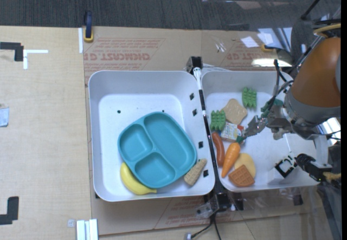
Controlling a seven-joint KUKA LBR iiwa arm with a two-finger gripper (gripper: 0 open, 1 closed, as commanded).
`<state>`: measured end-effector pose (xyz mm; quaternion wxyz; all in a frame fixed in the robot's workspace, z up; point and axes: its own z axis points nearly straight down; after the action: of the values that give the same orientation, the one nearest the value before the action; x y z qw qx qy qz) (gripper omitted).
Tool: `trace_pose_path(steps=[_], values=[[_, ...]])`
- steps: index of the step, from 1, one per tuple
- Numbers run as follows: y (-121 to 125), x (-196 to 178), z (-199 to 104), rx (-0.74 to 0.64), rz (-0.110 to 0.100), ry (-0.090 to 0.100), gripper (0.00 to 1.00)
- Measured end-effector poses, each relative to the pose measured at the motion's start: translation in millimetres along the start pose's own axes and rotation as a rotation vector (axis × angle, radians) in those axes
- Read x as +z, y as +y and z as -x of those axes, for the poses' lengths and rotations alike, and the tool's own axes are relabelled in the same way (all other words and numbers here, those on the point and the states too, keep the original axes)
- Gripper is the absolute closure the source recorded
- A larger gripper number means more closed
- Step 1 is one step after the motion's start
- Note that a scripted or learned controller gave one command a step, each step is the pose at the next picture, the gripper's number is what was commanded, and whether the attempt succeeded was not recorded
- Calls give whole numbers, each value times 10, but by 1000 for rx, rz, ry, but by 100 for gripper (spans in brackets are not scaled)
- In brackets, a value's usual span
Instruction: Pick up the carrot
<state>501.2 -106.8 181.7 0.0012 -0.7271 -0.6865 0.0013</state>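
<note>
- Left bin (97, 125): you see a teal divided plate (157, 149) lying flat in the middle.
- A banana (133, 182) curls along the plate's lower-left edge, touching it or nearly so.
- A tan wafer piece (195, 173) leans at the plate's lower-right corner, by the wall between the bins.
- Right bin (265, 149): a green studded block (217, 120) sits near its left wall, with a red sausage (218, 147) just below it.
- The carrot (231, 157) lies in the right bin just right of the sausage. It is tilted, with the thick end up-right and the tip down-left.
- A toast slice (235, 110) lies above a small printed packet (230, 132), and the packet sits just above the carrot's thick end.
- A second green piece (249, 97) lies above and to the right of the toast.
- An orange wedge (242, 175) rests on a pale yellow piece, just right of the carrot's tip.
- The gripper (250, 129) is low at the packet's right edge, near the carrot's thick end. You cannot tell whether it is open or closed, and the carrot is not in it.
- The arm (317, 82) reaches in from the right.
</note>
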Motion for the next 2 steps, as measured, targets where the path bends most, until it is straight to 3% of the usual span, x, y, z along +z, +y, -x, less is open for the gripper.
trace_pose_path(steps=[1,2], values=[[-233,908,-115,19,2,1,0],[-213,820,-107,26,5,1,100]])
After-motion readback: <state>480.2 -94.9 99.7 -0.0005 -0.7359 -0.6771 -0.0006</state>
